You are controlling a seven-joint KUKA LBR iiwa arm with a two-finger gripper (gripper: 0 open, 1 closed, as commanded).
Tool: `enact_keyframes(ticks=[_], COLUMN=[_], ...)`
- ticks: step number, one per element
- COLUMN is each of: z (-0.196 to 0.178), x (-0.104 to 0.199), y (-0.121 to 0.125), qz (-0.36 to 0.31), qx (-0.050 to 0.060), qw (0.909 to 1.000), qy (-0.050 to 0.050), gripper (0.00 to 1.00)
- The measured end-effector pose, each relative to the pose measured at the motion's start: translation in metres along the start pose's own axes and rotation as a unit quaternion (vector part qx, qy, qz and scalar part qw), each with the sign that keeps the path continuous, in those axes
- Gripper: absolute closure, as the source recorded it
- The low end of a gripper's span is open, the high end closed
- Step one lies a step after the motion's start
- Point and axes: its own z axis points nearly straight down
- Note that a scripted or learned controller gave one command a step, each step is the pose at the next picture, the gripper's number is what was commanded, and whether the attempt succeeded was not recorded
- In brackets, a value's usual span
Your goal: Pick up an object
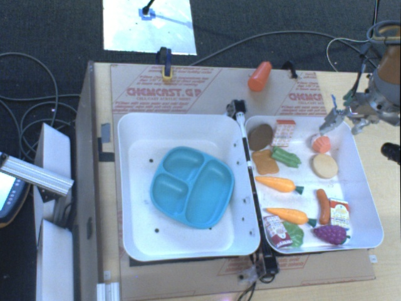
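Hovering over the right bin's (pixel 366 190) far edge, jaws (pixel 344 121) spread, holding nothing.

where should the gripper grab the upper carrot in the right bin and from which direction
Take the upper carrot across its thick middle, coming straight down from above. It lies flat, pointing left to right, with some bare floor on both long sides, so the jaws should straddle its narrow width.

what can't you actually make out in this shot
- Gripper, camera view: small and blurred, so whether it touches the salmon piece is unclear.
- Arm: cut off by the right edge.
- Packet at the right bin's front: label too small to read.
- Brown round item: too blurred to identify.
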Motion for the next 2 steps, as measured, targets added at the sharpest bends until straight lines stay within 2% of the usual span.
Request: enact_keyframes(ticks=[1, 2], z=[0.067, 0.08], x=[0.002, 0.001], y=[0.031, 0.004], qz=[-0.001, 0.0], qx=[0.002, 0.002], qw=[1.0, 1.0], qy=[0.001, 0.001], gripper=[0.0, 0.0])
